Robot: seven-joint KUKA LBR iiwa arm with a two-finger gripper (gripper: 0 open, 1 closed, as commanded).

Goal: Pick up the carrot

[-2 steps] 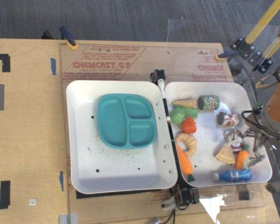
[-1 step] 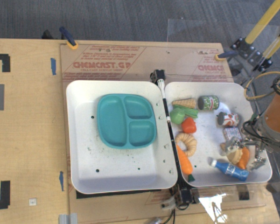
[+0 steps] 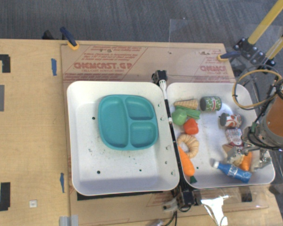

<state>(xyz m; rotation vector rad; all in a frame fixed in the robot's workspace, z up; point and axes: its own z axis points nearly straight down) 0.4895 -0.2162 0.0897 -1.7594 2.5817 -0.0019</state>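
The carrot point(image 3: 187, 162) lies at the left edge of the right bin point(image 3: 266, 178), against the divider, just below the croissant point(image 3: 189, 144), its long axis running up-left to down-right, green tip nearest the front rim; the end effector point(image 3: 251, 155) hovers well apart to its right, over the blue bottle point(image 3: 232, 170); its opening I cannot tell.

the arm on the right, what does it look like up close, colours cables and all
At the view's right edge the arm shows an orange band, with grey casing above it. Black cables loop in a wide arc beside it. Below, the gripper is a cluster of silvery metal parts with dark wiring; its details are too small to make out.
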